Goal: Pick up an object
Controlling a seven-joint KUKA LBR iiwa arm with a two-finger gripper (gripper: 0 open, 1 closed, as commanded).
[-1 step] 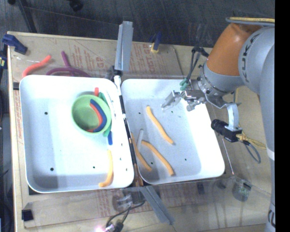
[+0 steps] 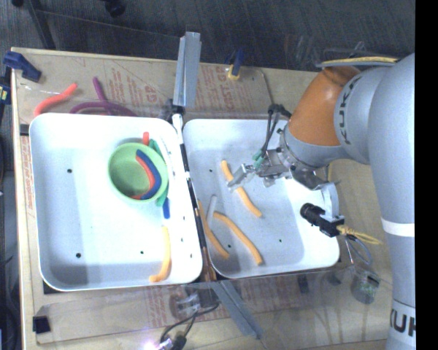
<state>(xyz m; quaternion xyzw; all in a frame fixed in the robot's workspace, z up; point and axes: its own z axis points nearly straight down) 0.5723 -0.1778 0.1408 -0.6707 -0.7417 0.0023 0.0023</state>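
Your end effector [image 2: 242,175] sits low in the right bin [image 2: 317,250], finger spread indeterminate; nearest orange stick [image 2: 249,201] lies just at 5 o'clock, long axis 11-to-5.

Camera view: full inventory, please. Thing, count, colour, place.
Bins: 2, white, side by side on the bench.
Bowl: 1, green, left bin, red and blue curved pieces inside it.
Curved sticks: about 5, orange, right bin; 1 orange at the left bin's front edge.
Loose pieces: orange and purple, bench behind the left bin.
Arm: 1, grey with orange band, over the right bin.
Gripper: 1, above the right bin's sticks.
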